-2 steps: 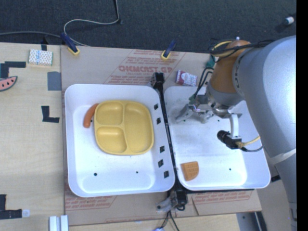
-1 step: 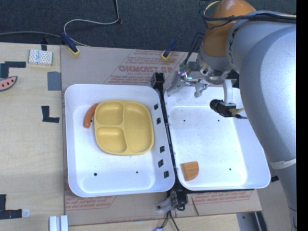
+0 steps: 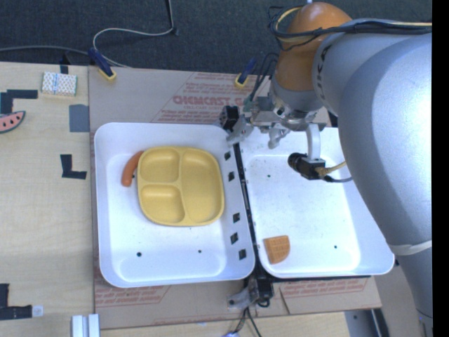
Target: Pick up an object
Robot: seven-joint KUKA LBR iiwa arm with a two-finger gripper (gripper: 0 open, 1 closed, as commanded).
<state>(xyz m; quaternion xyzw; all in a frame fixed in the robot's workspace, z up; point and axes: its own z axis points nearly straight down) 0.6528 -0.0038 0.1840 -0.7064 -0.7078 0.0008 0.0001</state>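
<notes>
Fingers (image 3: 274,140) parted, nothing btwn them. Gripper (image 3: 256,136) hangs over far end of the rims where left bin (image 3: 105,209) & right bin (image 3: 351,258) meet. Candidates: orange block (image 3: 277,248) at near corner of right bin, well apart; yellow plate (image 3: 181,186) in left bin. Risk: straight descent strikes rim, closes on air. Plate prob. too wide to grip.

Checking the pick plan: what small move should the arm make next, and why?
Probably carry the gripper toward the near left corner of the right bin, to above the orange piece. The gripper sits at that bin's far edge by the divider, well apart from the piece, which lies on open floor, so it looks the easiest target.
</notes>
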